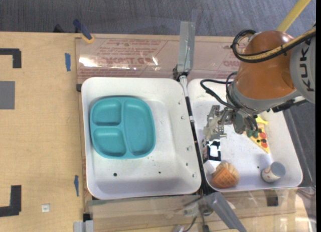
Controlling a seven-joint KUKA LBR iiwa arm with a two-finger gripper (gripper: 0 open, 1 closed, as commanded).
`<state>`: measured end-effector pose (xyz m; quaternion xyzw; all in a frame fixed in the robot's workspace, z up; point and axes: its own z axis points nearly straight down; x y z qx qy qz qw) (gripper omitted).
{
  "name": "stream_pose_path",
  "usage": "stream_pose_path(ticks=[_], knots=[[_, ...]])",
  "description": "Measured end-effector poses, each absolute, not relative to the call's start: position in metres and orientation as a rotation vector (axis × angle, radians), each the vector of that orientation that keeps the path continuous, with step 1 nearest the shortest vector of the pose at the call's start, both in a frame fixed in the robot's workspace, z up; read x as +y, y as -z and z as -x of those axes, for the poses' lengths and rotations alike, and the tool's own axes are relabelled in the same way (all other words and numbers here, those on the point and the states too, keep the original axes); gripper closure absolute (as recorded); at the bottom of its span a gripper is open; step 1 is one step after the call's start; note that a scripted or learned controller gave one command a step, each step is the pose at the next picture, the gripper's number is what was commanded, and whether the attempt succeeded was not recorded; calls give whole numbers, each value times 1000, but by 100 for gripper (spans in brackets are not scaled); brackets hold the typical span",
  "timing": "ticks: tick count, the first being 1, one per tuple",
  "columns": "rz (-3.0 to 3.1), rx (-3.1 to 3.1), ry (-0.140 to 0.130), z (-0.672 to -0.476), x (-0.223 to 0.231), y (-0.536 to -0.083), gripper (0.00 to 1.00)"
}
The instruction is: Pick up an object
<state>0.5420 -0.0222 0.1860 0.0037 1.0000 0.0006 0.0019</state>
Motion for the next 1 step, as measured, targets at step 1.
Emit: stream_pose_path(ticks=[1], knots=[[-14, 3138, -6, -493, 59, -186, 100]])
